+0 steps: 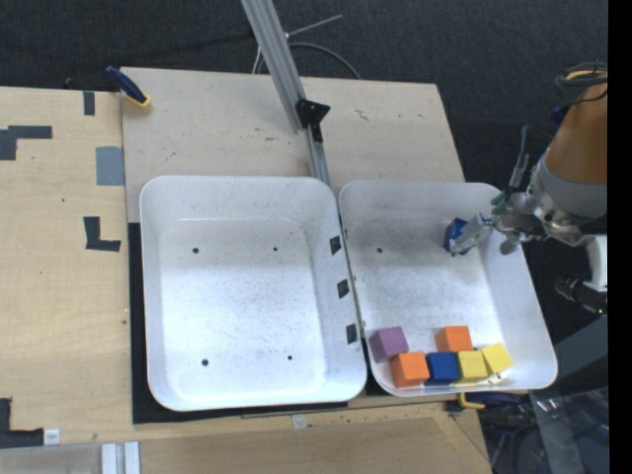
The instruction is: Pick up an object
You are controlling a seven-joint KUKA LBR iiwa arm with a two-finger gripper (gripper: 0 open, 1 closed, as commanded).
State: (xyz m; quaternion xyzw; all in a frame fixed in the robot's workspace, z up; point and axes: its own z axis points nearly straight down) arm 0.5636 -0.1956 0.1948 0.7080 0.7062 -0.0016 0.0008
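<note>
Camera view looks down on two white bins on a bench. The arm comes in from the right side of the view. Its gripper hangs over the right bin, close to that bin's far right corner.

A small blue thing sits right at the tip of the gripper, on the side away from the arm. It looks like it touches the tip. I cannot tell if the gripper is spread, pressed together, or pinching the blue thing; that part is too small and blurry.

Six blocks lie well apart from the gripper, down at the near edge of the same bin. A purple block is the one farthest toward the left bin. Next to it is an orange block, then a blue block, then a yellow block, all in a row and touching. A second yellow block sits at the end of the row, almost straight below the gripper in the view. A second orange block rests just behind the row, on the gripper's side of it.

The left bin is on the far side of the blue thing from the gripper, beside the right bin.

A grey pole slants across the bench beyond the bins, up and away from the gripper.
</note>
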